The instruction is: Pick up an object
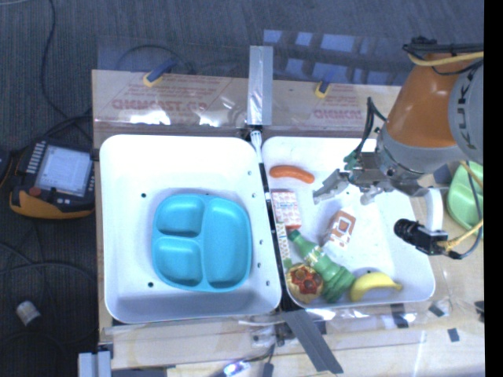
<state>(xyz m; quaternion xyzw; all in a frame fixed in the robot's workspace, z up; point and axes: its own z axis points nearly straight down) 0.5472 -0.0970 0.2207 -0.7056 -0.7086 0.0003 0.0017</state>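
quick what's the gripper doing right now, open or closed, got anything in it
Gripper: over the right bin, above a small carton; whether it is open or shut cannot be told, and nothing is seen held.

A robotics lab: taped bench (pixel 196 104), loose cables (pixel 31 22), teach pendant (pixel 55 179) on carpet

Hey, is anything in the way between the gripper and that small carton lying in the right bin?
Nothing visible. The gripper hangs above the right bin, and the small carton lies just below it on bare bin floor, apart from the green bottle.
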